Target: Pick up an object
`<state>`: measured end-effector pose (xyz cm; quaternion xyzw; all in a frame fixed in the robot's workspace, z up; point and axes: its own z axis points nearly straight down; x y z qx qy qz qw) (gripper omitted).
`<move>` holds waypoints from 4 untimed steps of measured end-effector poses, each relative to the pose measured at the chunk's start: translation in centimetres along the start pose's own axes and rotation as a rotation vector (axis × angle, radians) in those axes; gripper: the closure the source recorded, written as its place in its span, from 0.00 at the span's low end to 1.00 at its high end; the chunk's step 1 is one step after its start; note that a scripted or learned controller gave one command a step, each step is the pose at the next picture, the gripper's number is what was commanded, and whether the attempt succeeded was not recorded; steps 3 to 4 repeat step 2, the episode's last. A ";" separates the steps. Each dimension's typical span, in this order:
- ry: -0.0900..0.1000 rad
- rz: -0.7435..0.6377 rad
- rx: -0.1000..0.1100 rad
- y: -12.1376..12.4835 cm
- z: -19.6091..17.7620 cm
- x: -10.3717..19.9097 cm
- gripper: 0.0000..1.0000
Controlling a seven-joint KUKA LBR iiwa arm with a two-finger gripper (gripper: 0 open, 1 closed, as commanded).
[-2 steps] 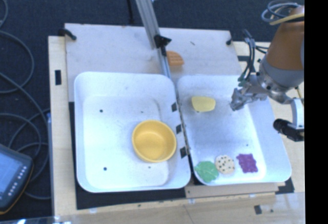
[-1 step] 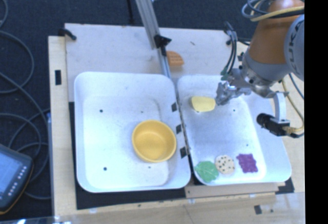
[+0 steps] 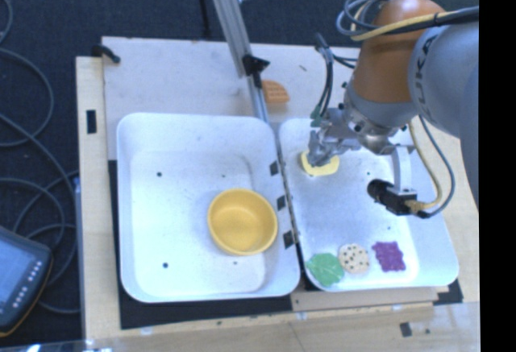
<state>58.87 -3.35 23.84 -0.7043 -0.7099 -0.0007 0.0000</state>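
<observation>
From above, my tool (image 3: 322,151) is down in the right bin (image 3: 427,262), at its far left corner, over a pale yellow piece (image 3: 321,167). I cannot tell how the tool is set. I judge the grasp only begun: the piece lies on the bin floor, not yet lifted.

yellow bowl (image 3: 242,221), green disc (image 3: 325,268), purple piece (image 3: 389,255)

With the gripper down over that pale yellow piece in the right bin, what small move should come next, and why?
Probably a short straight lift, to test the grasp. The gripper sits right on the pale yellow piece near the right bin's far left corner, but the view does not settle whether the piece is gripped.
</observation>
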 end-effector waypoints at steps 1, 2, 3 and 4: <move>0.000 0.000 0.000 1.0 0.4 6.1 1.00; 0.001 -0.001 0.000 1.8 0.7 12.0 1.00; 0.001 -0.001 0.000 1.8 0.7 12.0 1.00; 0.001 -0.001 0.000 1.8 0.7 12.0 1.00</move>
